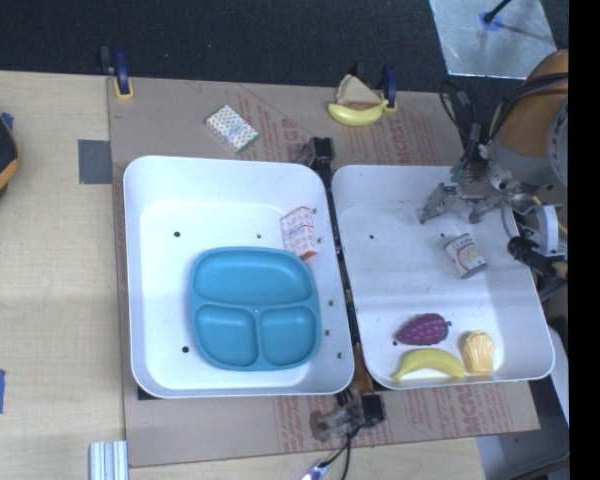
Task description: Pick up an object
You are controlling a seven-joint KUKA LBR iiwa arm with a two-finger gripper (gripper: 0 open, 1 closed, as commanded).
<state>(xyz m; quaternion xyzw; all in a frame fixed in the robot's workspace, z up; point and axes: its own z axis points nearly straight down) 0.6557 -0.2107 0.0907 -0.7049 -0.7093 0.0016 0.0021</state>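
Pincer (458,200) hangs spread and empty above the right bin (380,268). Small carton (465,254) lies just below-right; centre over it, then descend squarely before closing.

The scene is lit evenly and rather softly from above, only faint shadows are cast inside the white bins (230,178), and fine details are slightly blurred by low resolution.

A small white carton (465,255) is lying tilted mid right bin (380,298); purple grapes (422,329), a banana (429,365) and yellow corn (478,352) are sitting along its near edge.
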